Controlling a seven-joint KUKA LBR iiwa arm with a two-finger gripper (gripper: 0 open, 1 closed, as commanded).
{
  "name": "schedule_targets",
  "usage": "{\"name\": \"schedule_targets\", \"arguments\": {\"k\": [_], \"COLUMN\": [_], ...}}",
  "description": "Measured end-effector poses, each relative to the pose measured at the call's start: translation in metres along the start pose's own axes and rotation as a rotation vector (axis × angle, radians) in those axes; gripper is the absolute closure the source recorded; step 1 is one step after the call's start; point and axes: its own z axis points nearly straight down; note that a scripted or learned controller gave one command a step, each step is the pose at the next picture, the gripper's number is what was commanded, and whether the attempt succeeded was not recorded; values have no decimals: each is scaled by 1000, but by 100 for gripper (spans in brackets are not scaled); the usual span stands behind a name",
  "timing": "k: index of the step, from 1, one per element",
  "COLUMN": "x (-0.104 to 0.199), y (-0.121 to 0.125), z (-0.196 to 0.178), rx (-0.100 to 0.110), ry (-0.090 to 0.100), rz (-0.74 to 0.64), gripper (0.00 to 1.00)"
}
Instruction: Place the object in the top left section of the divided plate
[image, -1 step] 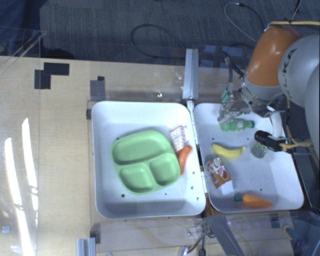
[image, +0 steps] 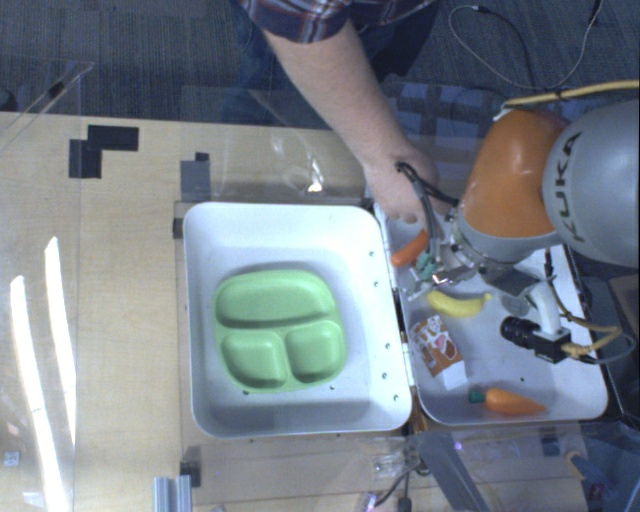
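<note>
Divided plate (image: 283, 328), pale green, lies in the middle of the left bin (image: 200, 300), with one long compartment along its upper side and two smaller ones below it, and white floor showing all round it. The grey arm (image: 600, 170) comes in from the right over the right bin (image: 575, 385), its orange band (image: 510, 170) bulging above the wrist, bent down so that the gripper (image: 440, 268) hangs low near that bin's upper left corner. A yellow banana (image: 458, 303) lies just below the gripper, close to it; I can't tell whether they touch, nor whether the gripper is open or closed, since wires and metal parts clutter that spot. An orange carrot-like piece (image: 408, 250) lies just left of the gripper against the bin's wall. A person's hand (image: 395, 195) reaches down from the top edge to that same corner, the forearm (image: 330, 90) crossing the bench, the sleeve cut off by the frame. Lower in the right bin lie a small printed packet (image: 437, 345) and a second carrot (image: 510, 402) near the bottom rim, well apart from the gripper. The two bins touch along their shared edge, so the ridge between them stands between the banana and the plate.
</note>
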Motion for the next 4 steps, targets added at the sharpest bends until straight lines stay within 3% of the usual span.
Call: {"name": "schedule_targets", "arguments": {"k": [1, 2, 3, 4], "x": [100, 78, 71, 96], "y": [23, 91, 24, 110], "z": [0, 0, -64, -106], "rx": [-1, -2, -5, -5], "ry": [1, 0, -3, -1], "rz": [93, -327, -559, -375], "gripper": [100, 100, 100, 100]}}
